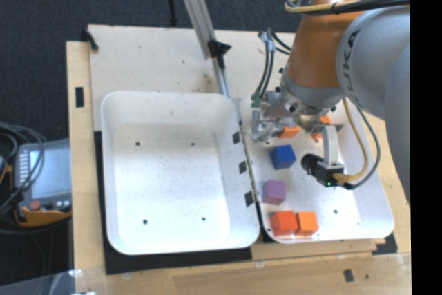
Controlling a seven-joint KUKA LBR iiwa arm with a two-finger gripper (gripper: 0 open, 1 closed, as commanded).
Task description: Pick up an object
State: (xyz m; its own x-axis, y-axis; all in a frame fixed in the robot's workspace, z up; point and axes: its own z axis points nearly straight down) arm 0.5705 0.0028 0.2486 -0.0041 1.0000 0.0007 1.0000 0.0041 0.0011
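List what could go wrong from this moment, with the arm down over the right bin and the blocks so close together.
1. The gripper sits low by the right white bin's inner wall, so it may clip that wall.
2. The blue cube lies just below the gripper, with a small orange block beside it; a grasp could nudge either away.
3. The two orange cubes near the front rim touch, so picking one would likely disturb the other.

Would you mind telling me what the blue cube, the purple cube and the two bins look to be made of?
Blue cube and purple cube: probably foam or painted wood, since the faces look matte, evenly coloured and show no glare. Left bin and right bin: likely moulded plastic, white with rounded corners and rolled rims, speckled and scuffed on the floor.
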